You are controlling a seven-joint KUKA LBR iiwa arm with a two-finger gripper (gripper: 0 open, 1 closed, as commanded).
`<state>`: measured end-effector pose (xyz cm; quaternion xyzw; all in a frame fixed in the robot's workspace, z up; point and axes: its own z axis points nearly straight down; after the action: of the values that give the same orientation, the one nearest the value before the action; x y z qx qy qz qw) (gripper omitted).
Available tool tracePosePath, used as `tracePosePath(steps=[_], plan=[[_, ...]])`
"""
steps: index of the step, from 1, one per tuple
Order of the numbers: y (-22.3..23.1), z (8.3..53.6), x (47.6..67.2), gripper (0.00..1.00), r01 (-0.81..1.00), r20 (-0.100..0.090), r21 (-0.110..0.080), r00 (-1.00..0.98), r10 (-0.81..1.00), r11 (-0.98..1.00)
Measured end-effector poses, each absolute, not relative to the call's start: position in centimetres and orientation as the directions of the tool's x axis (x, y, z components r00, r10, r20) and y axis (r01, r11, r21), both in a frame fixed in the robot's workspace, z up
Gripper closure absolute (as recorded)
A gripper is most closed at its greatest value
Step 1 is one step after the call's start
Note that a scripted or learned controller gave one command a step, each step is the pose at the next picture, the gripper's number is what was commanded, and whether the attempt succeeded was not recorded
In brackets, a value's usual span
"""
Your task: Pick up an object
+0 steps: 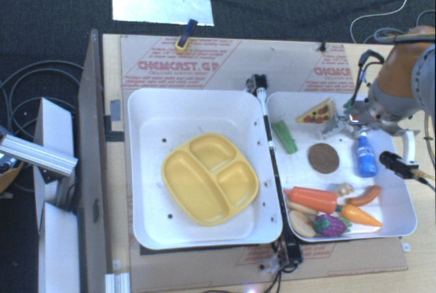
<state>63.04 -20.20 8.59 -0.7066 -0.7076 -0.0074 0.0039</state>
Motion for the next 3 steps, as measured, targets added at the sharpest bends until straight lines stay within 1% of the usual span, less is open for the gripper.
tracePosePath(steps=[1,2,3], plan=[[-20.6,13.0,67.2,0.0,1.0,-0.002,0.009,-0.007,1.0,0.007],[-20.6,8.3,64.3,0.0,1.0,0.0,-0.001,-0.001,1.0,0.001],[-20.7,8.6,66.9,0.0,1.0,0.001,-0.005,-0.006,1.0,0.006]])
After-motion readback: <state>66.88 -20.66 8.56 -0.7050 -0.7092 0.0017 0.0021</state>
